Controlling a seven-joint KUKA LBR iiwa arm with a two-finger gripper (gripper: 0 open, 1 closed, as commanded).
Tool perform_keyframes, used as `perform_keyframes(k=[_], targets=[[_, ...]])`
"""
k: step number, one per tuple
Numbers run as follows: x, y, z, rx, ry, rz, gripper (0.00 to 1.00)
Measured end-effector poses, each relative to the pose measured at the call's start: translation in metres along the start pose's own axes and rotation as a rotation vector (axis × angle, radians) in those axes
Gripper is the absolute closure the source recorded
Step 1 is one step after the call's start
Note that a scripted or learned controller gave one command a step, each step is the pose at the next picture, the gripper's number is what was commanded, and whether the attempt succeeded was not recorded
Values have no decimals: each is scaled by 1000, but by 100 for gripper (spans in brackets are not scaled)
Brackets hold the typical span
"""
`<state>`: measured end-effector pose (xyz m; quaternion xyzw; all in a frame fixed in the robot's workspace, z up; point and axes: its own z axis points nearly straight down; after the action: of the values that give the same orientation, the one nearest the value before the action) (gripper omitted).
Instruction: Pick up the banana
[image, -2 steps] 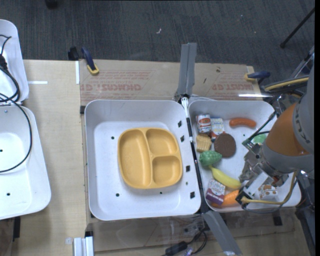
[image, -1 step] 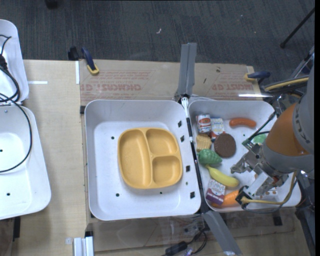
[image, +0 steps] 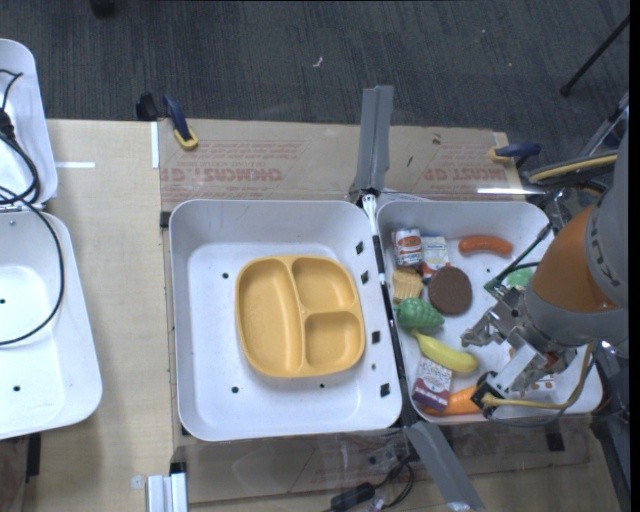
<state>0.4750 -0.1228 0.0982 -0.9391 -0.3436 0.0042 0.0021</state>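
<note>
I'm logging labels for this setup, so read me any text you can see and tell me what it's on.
"CHEMCAS, GP", red print seen upside down and mirrored, uncertain: cardboard sheet behind the left bin.
Similar red print, too blurred to read: cardboard behind the right bin.
Small food packages: print too small to read.

This looks like a robot lab — not a home. A wooden bench (image: 110, 200) holds two white bins (image: 190, 300) side by side, held down with clamps (image: 180, 125). A big grey and orange robot arm (image: 585, 270) reaches over one bin, full of toy food. Black cables (image: 30, 170) loop at the left, and the floor (image: 300, 50) is dark carpet — like a test room.
</note>
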Motion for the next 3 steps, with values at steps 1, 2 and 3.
perform_keyframes(k=[1, 2, 3], targets=[[0, 0, 0, 0, 0, 0, 0], [-19, 26, 8, 2, 6, 153, 0], [-14, 34, -4, -2, 3, 194, 0]])
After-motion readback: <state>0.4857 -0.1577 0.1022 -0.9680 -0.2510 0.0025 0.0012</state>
